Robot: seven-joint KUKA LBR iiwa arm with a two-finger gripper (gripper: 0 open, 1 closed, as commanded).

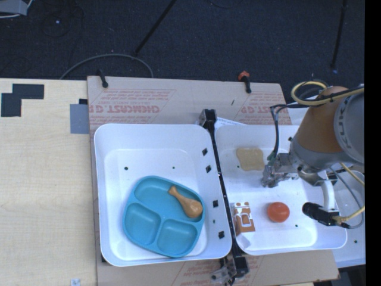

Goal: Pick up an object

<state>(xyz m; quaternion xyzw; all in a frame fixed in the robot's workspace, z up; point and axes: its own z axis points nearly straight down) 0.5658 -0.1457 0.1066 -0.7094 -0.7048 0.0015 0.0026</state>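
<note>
White plastic forms the two shallow bins, set side by side on a cardboard sheet (178,100) that covers the bench. The left bin (113,142) holds a blue divided tray (146,225), and a tan toy drumstick (186,201) lies across the tray's upper right compartment, its thick end toward the divider between the bins. The right bin (297,240) holds three loose items: a pale beige flat piece (250,158) near the far wall, a small orange-and-white printed block (243,217) close to the divider at the near side, and a red-orange round object (278,212) on the bin floor, just right of that block. The arm (327,130), grey with its orange band, enters from the right and reaches over the right bin. The gripper (272,176) hangs between the beige piece and the round object, close to both, with nothing visibly between its fingers; whether those fingers stand wide or narrow cannot be told at this slant. Cables (280,130) loop from the wrist above the bin. A pale wooden surface (41,189) lies left of the cardboard.
</note>
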